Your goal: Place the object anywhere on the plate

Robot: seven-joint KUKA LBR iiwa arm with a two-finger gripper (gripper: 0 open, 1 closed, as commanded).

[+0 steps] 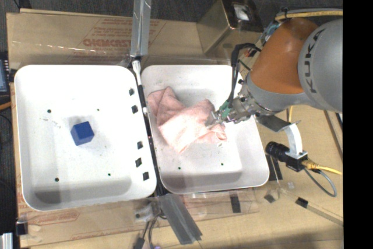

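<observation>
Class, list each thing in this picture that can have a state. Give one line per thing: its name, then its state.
pink cloth: crumpled in a heap, lying in the right bin.
blue cube: sitting flat on the floor of the left bin, touching nothing else.
gripper: low in the right bin, at the cloth's right edge.

Two white bins are set side by side: left bin, right bin. A blue cube is seen left of centre in the left bin, apart from its walls. Cardboard is laid beneath. A tan box and grey bar are noted at upper centre.
</observation>
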